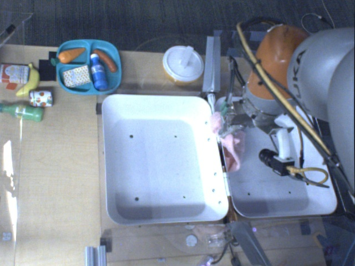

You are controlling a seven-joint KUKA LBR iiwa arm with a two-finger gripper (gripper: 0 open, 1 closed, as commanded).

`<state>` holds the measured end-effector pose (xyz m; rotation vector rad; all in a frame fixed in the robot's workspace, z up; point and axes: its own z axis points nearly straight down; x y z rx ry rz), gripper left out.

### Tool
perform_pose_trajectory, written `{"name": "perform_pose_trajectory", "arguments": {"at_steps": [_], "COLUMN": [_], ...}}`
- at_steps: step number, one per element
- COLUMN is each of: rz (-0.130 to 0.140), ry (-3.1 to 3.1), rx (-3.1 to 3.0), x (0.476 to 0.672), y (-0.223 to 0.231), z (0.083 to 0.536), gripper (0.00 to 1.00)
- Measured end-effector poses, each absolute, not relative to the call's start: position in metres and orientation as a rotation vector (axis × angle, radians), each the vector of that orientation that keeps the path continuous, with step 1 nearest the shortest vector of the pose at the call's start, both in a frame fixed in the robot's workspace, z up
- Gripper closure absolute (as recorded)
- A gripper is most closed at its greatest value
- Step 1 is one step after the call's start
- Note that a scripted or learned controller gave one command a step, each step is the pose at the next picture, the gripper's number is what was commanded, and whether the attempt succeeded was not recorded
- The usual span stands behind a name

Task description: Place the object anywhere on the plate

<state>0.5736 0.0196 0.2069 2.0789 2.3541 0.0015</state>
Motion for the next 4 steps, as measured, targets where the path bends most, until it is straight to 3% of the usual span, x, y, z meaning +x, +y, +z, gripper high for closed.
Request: {"name": "perform_pose_trajectory", "arguments": {"at_steps": [1, 3, 4], "rz": [0.002, 0.002, 0.005], "ry": [2.361, 2.983, 3.116], "rx": [2.071, 0.982, 0.367], "x": [0.575, 0.548, 0.551], "y": [0.021, 0.114, 0.135], "z": [0.224, 0.214, 0.218], "gripper": [1.0, 1.0, 1.0]}}
